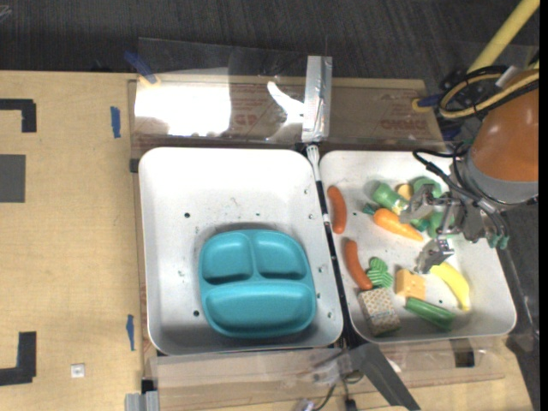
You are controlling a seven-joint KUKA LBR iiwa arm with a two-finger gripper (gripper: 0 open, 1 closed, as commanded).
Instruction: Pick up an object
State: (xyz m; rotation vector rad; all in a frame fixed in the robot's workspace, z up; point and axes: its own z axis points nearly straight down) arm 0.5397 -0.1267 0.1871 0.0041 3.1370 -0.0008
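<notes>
The right bin (497,315) holds several toy foods. An orange carrot (396,223) lies in its middle, with a green vegetable (390,195) just behind it. My gripper (430,232) hangs over the bin's right half, its metal fingers (439,252) spread open. The carrot's right end lies just left of the gap between them, and nothing is gripped. A yellow banana (454,282) and an orange cheese wedge (411,284) lie just in front of the gripper.
A red sausage (336,208) and a red pepper (355,264) lie along the right bin's left wall. A green cucumber (430,311) and a speckled bread piece (380,310) sit near its front. The left bin (163,229) holds a teal divided plate (255,281).
</notes>
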